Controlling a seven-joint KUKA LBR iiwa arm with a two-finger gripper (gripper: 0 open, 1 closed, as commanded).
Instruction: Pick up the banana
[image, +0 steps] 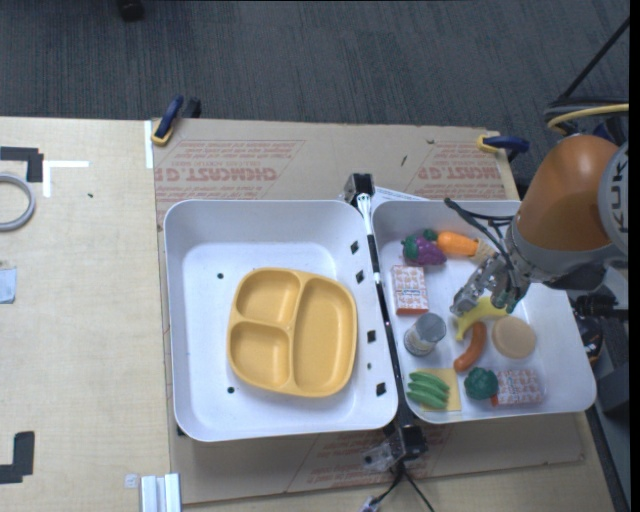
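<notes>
The yellow banana (479, 314) lies in the right bin (570, 398), about mid-bin, between a silver can (427, 333) and a round beige disc (514, 338). My gripper (487, 290) hangs right over the banana's upper end and hides part of it. The grey wrist and orange band (565, 195) reach in from the right above it. Whether the banana is gripped is not visible from this angle.
The right bin also holds purple grapes (425, 248), a carrot (458, 242), a red-white box (409, 289), a sausage (470, 347), broccoli (481, 382), a red packet (517, 385) and green pea pods (430, 390). The left bin (190, 300) holds a yellow divided plate (294, 331).
</notes>
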